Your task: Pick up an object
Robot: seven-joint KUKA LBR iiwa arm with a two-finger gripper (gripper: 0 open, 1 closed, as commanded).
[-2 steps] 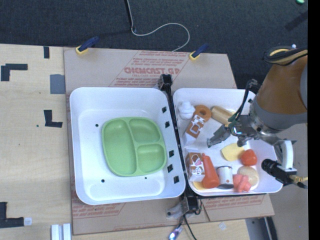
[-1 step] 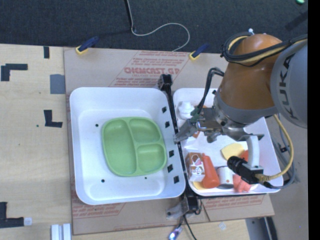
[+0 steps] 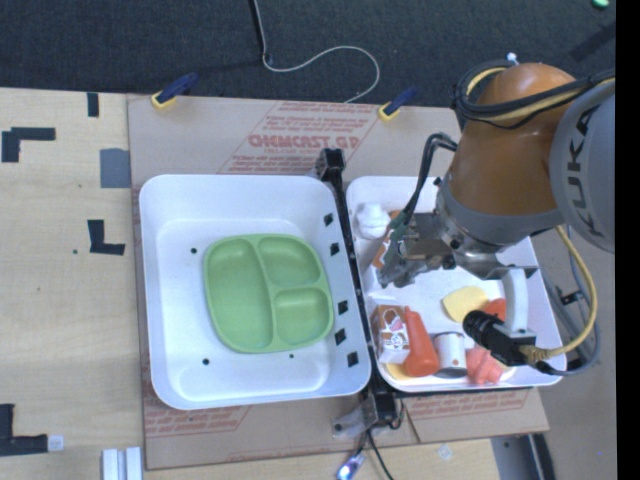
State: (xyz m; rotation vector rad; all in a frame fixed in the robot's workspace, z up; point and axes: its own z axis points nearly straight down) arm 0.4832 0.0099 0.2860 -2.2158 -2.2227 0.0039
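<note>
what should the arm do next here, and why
Probably ease the gripper straight down a little toward the items under it. It sits low over the upper left part of the right bin, near the small white bottle, and nothing can be seen held yet. The orange carrot and yellow piece lie further down the bin, so they are less handy.

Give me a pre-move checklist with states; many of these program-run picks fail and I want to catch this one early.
1. Hand is over the right bin: ok.
2. Objects are available to pick there, including the yellow piece and orange-red item: ok.
3. An object is seen between the fingers: cannot tell, the wrist blocks them.
4. Hand is away from the divider between the bins: not ok, close.
5. Left bin's green tray is out of the path: ok.
</note>
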